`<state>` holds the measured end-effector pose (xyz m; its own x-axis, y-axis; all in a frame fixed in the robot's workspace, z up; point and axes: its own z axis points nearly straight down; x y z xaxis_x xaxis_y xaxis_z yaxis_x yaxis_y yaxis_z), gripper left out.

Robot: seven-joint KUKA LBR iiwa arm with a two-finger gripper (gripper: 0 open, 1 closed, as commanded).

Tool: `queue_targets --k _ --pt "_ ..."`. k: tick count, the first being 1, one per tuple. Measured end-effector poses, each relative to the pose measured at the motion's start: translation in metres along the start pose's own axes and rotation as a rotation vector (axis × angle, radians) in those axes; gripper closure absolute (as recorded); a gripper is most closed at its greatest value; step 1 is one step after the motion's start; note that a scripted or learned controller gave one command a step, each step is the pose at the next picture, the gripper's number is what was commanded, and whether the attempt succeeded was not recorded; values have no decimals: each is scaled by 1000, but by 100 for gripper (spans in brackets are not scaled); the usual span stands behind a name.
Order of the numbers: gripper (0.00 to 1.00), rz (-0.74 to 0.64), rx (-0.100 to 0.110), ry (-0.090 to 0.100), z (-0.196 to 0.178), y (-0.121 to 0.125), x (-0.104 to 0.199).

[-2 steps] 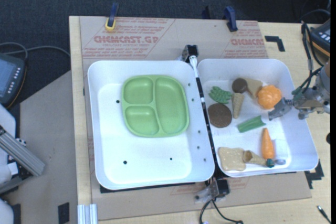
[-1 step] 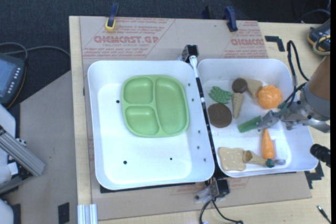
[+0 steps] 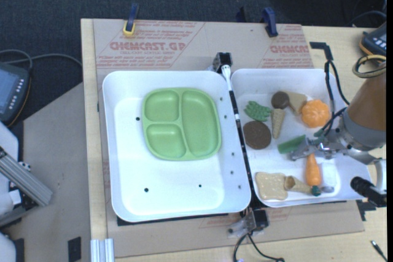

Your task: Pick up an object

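Observation:
The right bin (image 3: 245, 84) holds several toy foods. Among them are an orange (image 3: 315, 113), a carrot (image 3: 313, 171), a green pickle-like piece (image 3: 290, 145) and a brown cookie (image 3: 256, 135). There are also an ice-cream cone (image 3: 279, 118) with a brown scoop, a green leafy piece (image 3: 258, 111), a bread slice (image 3: 271, 186) and a beige wedge (image 3: 298, 101). My gripper (image 3: 309, 150) reaches in from the right and hangs low over the bin, between the green piece's right end and the carrot's top. It hides what lies directly beneath it.
The left bin (image 3: 123, 150) holds a green divided plate (image 3: 182, 124). A black divider rail (image 3: 236, 132) runs between the bins. My arm's orange band (image 3: 373, 106) is over the right bin's far right side. Cables lie at the right.

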<state>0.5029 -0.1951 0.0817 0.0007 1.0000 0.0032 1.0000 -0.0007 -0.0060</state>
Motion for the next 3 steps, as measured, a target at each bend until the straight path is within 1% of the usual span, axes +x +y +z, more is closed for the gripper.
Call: queue_targets --k 1,2,3 --pt "100 1 -7 -4 -13 1 -1" --pt "100 -1 -11 -6 -58 -1 3" --pt "100 -2 -13 -6 -106 9 4"
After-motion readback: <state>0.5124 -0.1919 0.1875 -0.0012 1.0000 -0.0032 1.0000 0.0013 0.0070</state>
